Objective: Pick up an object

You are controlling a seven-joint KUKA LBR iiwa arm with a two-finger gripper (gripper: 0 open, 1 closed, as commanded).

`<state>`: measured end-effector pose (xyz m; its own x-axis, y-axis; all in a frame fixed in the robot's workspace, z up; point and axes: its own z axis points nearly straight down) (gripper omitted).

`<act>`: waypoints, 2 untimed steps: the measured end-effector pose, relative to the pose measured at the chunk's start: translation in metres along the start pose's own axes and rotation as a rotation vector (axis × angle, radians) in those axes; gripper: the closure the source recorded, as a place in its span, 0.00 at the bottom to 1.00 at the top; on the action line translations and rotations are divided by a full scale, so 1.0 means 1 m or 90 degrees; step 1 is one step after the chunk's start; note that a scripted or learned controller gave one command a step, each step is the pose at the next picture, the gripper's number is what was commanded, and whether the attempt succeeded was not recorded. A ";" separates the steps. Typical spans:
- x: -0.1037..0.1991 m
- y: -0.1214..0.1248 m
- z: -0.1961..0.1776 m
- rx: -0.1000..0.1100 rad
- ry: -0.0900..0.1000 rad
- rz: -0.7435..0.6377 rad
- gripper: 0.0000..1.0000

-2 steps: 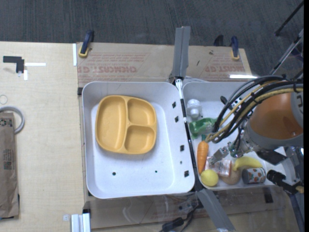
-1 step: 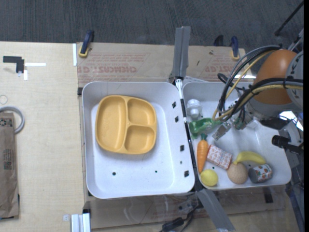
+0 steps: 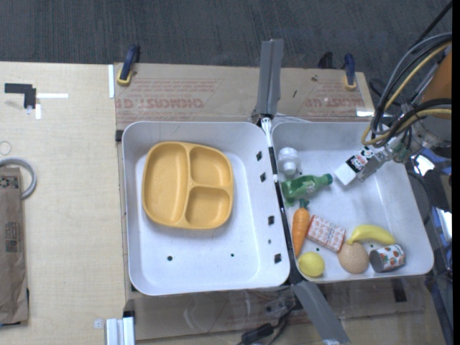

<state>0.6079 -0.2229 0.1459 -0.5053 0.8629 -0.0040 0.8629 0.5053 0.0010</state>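
Seven items (image 3: 327,233) crowd right bin (image 3: 402,192), pincer (image 3: 357,168) state unclear, yellow plate (image 3: 188,185) left.

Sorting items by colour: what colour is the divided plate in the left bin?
Yellow-orange; the divided plate shows plainly in the camera view.

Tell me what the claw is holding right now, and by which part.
Cannot be told. The claw sits low over the right bin, with a small white-and-black box at its tip, but a grip on it isn't visible.
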 end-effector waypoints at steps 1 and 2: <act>0.050 -0.073 0.054 0.001 0.003 -0.015 0.00; 0.049 -0.072 0.045 0.000 0.001 -0.014 1.00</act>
<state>0.5214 -0.2175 0.1007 -0.5240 0.8517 -0.0027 0.8517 0.5240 0.0015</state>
